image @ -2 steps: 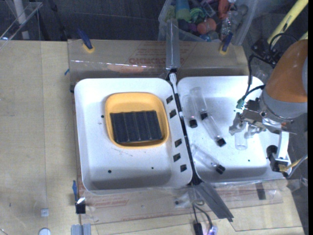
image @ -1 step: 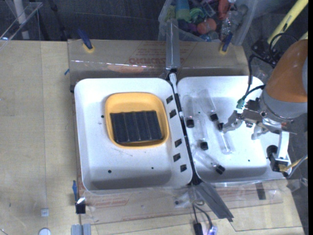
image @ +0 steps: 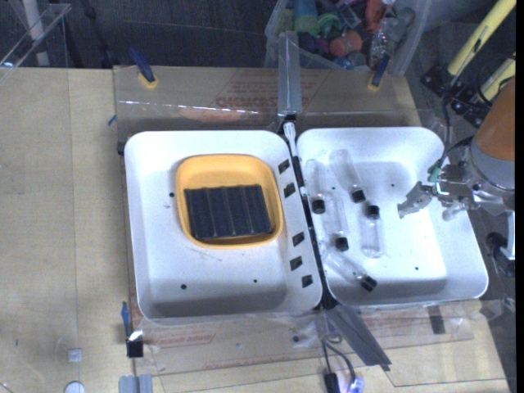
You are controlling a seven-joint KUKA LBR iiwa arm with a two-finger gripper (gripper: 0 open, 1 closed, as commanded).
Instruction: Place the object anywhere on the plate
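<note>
A yellow plate (image: pixel 191 175) lies in the left white bin (image: pixel 151 244). A black ridged rectangular piece (image: pixel 228 212) rests flat on the plate. Several clear vials with black caps lie scattered in the right bin (image: pixel 426 273): one (image: pixel 345 173) near the back, one (image: pixel 372 232) in the middle, another (image: pixel 354 273) near the front wall. My gripper (image: pixel 424 193) hangs over the right side of the right bin, to the right of the vials and far from the plate. Nothing is visibly held in it.
A divider with black clips (image: pixel 295 215) separates the two bins. A clear box of coloured toys (image: pixel 344 15) stands behind the bins. Blue clamps (image: pixel 146 74) hold the backing board. Cables lie at the far right.
</note>
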